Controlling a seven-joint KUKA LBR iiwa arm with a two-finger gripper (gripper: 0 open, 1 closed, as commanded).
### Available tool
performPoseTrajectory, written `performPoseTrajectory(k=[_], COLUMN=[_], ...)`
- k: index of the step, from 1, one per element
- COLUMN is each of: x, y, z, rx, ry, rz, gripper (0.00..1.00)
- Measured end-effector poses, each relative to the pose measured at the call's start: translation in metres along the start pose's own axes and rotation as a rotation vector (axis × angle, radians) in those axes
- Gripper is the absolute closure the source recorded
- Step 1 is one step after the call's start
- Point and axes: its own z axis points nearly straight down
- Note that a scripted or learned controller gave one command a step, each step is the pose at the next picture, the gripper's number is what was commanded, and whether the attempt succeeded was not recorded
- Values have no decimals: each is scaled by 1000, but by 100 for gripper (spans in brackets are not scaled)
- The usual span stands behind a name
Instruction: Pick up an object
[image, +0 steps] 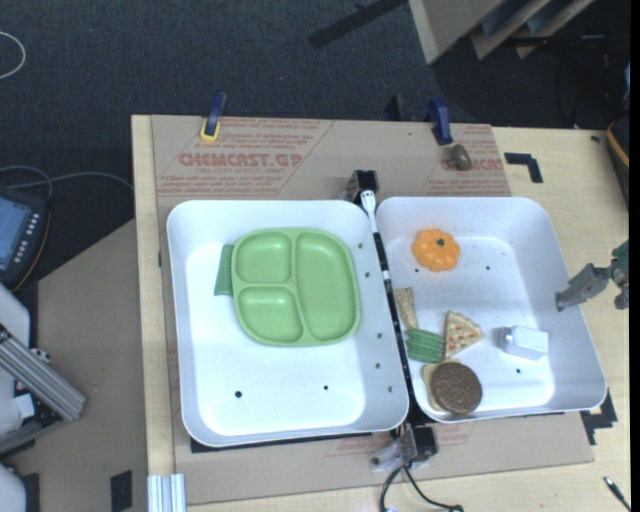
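The right bin (520, 225) holds several small objects. An orange pumpkin toy (437, 250) lies near its back left. A pizza slice (461, 331), a green piece (424, 345), a tan strip (405, 307) and a round brown cookie (456, 387) crowd its front left. A white block (523, 341) lies toward the front right. My gripper (582, 290) hangs at the bin's right rim, up and to the right of the white block, with nothing seen in it.
The left bin (200, 370) holds a green divided plate (295, 285). A black divider (385, 290) runs between the two bins. Clamps (438, 120) sit on the brown board at the back edge.
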Motion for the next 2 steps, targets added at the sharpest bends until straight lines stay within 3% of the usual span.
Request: performPoseTrajectory(k=[1,2], x=[1,5], y=[2,5], z=[-6,37], rx=[-12,-7], ry=[-4,-1], rz=[-5,-4], gripper=[0,0])
